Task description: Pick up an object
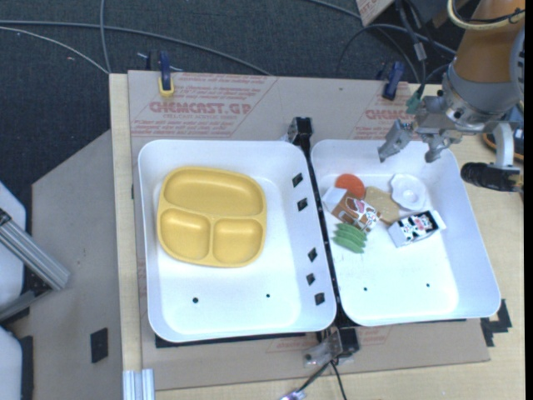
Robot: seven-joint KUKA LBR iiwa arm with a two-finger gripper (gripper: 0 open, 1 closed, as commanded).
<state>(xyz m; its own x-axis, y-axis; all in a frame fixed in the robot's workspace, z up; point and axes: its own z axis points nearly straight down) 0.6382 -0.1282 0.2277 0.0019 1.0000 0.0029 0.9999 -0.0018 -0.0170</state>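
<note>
My gripper (pixel 414 147) hangs open over the back rim of the right bin (pixel 416 302), its two fingers spread with nothing between them. Just below it in the bin lie a white round lid (pixel 408 191), a black-and-white packet (pixel 415 227), an orange ball (pixel 351 182), a tan biscuit-like piece (pixel 381 202), a red-brown snack packet (pixel 358 213) and a green ridged item (pixel 351 237). The objects cluster in the bin's back left part.
The left bin (pixel 241 307) holds a yellow three-compartment tray (pixel 212 215). A black divider with clips (pixel 312 215) runs between the bins. Blue clamps (pixel 166 71) sit at the board's back edge. Cables lie on the dark floor behind.
</note>
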